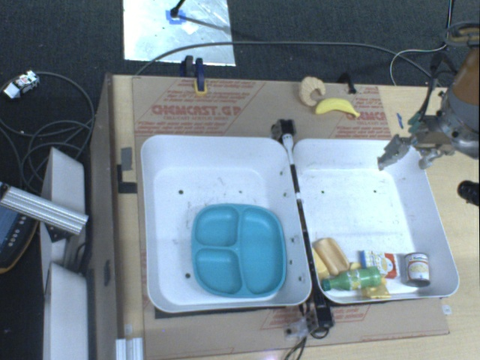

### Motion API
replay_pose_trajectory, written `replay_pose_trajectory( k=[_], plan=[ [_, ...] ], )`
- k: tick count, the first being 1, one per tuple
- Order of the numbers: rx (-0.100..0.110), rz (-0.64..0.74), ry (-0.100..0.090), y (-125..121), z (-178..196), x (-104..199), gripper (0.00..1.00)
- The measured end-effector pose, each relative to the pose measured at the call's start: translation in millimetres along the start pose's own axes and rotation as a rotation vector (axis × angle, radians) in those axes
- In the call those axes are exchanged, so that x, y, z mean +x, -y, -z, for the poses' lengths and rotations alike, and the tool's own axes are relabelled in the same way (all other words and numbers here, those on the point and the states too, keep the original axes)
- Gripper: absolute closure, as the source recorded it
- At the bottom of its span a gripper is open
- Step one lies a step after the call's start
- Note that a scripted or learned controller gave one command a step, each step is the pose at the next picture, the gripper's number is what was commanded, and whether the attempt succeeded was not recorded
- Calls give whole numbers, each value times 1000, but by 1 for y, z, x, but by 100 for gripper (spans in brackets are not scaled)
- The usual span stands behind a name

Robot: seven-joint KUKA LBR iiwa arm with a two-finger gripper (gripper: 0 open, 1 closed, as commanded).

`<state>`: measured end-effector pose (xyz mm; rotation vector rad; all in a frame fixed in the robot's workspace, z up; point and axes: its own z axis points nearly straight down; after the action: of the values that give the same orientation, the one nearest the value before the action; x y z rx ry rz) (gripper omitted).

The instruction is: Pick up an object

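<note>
a blue divided plate lies in the left white bin, toward its near side. the two bins sit side by side on the counter, which carries a brown sheet printed with red letters. on that sheet beyond the right bin lie a yellow banana and, just beside it, a pale round piece. a blue and yellow clamp grips the counter's far edge. on the dark floor beyond lies a shiny metal sheet, and cables trail at the left.

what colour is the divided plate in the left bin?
Light blue. The divided plate shows clearly in the camera view, lying in the left bin.
</note>
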<state>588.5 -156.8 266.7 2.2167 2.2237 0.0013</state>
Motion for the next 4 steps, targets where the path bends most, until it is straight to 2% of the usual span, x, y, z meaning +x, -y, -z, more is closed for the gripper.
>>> replay_pose_trajectory(
  k=[1,2,3,4],
  plan=[
    [2,-2,1,-13,-96,-50,0],
    [0,-2,0,-19,-182,-49,0],
    [-5,2,1,-51,-70,-8,0],
    [0,2,0,-45,-108,6,0]
  ],
)
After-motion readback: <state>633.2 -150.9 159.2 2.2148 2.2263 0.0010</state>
